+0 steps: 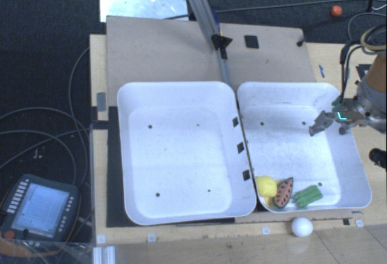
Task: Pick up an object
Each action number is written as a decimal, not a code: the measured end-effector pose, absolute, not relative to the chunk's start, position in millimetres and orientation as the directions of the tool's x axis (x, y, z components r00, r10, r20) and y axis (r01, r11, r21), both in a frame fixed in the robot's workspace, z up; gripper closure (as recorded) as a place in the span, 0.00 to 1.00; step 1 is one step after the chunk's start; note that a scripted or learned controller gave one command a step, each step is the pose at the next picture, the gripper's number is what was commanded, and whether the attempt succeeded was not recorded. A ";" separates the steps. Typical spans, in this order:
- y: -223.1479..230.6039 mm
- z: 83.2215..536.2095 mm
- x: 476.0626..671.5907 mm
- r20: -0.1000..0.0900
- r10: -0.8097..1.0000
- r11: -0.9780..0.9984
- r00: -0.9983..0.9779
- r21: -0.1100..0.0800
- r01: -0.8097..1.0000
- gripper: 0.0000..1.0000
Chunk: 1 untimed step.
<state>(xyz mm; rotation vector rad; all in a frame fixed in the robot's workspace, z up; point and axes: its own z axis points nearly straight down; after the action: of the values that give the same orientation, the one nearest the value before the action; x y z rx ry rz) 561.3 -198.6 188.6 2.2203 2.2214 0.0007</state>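
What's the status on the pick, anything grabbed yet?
Gripper over right bin's far right side, nothing seen between fingers. Yellow object, watermelon-slice toy, green object clustered at near edge. White ball on bench outside bin.

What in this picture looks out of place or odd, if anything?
A white ball lies on the bench outside the bins, just below the right bin's front edge. The yellow toy, watermelon slice and green toy are inside it, crowded along that edge.
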 end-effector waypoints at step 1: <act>-198.6 188.6 561.3 0.000 1.000 0.001 -0.001 0.001 1.000 0.00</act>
<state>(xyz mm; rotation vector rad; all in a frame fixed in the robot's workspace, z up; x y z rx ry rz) 561.3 -198.6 188.6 2.2203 2.2214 0.0007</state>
